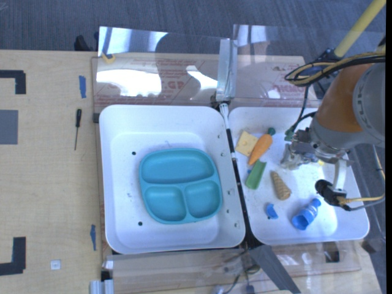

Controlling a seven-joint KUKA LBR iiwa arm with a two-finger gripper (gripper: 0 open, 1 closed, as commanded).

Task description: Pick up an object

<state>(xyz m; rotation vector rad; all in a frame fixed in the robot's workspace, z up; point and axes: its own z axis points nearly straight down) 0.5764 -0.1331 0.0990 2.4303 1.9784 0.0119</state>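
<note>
The right bin (343,228) holds several small objects. A yellow wedge (246,143) lies at its upper left, with an orange carrot (260,147) beside it and a green stick (255,174) just below. A tan ridged cone (281,185) sits in the middle. A small blue piece (271,211) and a blue bottle (305,214) lie near the front. My gripper (296,158) hangs low over the bin, right of the carrot and above the cone, with nothing visibly held.
The left bin (116,133) carries a teal divided plate (180,184). Clear plastic walls (223,72) rise behind both bins. Yellow and black cables (324,66) trail around the arm on the right. A black tool (77,127) lies on the wooden bench at the left.
</note>
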